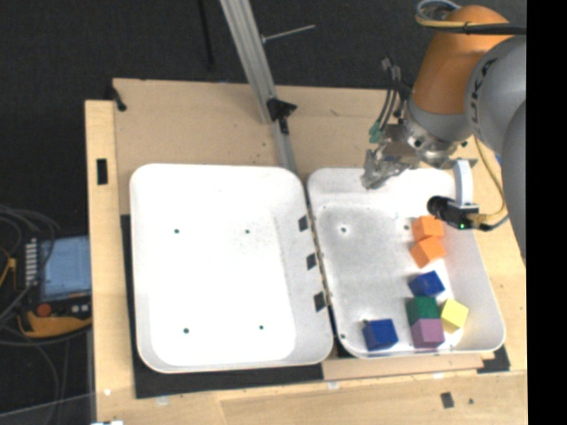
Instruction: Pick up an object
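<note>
We see the jaws (pixel 383 172) hanging over the far edge of the right bin (pixel 354 255), at about twelve o'clock on that bin's floor, and they carry nothing between them; whether they stand released or clenched we cannot tell from this slant. All the things we might pick lie in the same bin, well apart from the jaws and down toward four and five o'clock from them. Nearest is the pair of orange blocks (pixel 428 239), touching each other, at roughly four o'clock from the jaws along the bin's right side. Farther along that line sit a blue cube (pixel 427 283), then a green cube (pixel 422 309) with a purple cube (pixel 427 332) just beside it and a yellow cube (pixel 454 313) at their three o'clock. A second blue cube (pixel 379 334) sits alone at about six o'clock from the jaws, near the bin's near wall. The left bin (pixel 217 264) on the desk (pixel 221 113) holds no blocks. We judge the orange pair the shortest reach, though their contact may make a clean grasp awkward; the lone blue cube has free space on every side but lies much farther off.
</note>
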`<state>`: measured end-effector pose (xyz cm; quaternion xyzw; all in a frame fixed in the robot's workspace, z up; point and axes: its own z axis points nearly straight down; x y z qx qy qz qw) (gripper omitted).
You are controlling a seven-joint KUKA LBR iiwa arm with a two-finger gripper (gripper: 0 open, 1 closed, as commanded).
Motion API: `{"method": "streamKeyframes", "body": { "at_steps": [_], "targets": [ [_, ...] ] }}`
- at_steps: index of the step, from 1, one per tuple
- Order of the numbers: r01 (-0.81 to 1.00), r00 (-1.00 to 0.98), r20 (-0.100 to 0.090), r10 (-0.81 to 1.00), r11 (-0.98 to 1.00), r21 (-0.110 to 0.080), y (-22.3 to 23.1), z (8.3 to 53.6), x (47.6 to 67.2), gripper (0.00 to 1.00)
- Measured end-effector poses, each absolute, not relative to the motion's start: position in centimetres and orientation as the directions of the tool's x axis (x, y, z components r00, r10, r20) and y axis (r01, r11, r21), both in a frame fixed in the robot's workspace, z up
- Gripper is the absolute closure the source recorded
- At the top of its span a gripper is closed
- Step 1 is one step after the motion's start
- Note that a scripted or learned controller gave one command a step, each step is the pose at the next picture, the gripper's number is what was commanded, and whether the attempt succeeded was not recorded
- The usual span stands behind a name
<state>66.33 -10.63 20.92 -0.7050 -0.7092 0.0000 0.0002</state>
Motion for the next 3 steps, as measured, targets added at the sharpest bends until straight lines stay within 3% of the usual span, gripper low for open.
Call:
{"method": "streamKeyframes", "body": {
  "at_steps": [3],
  "targets": [
    [1.0,-0.008,0.002,1.0,0.008,-0.002,5.8,21.6,63.7,1.0]
  ]
}}
